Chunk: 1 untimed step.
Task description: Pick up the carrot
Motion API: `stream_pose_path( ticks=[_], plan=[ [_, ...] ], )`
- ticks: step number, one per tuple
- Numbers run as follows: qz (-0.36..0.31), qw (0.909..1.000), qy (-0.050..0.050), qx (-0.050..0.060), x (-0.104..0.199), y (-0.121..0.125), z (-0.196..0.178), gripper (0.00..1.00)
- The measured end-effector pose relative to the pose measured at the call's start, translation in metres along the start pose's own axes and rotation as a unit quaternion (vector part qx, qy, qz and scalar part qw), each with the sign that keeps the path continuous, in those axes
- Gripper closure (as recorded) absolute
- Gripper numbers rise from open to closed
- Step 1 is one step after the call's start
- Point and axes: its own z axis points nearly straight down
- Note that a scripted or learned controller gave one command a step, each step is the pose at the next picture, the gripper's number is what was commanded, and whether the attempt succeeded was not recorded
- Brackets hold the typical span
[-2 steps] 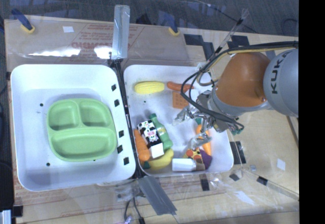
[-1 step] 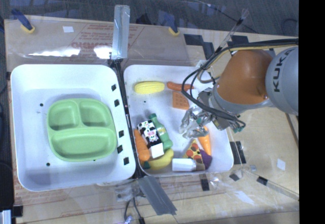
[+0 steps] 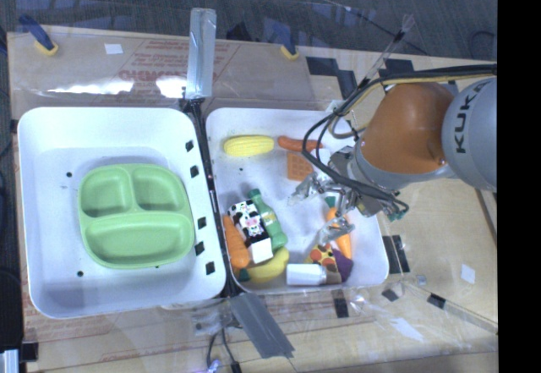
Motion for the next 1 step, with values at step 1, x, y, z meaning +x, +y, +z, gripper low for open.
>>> stream_pose_path(
  ticks=[1],
  plan=[
    [0.023,0.9997,0.002,-0.001,0.0062,-0.0010,0.0198,0.00]
  ],
)
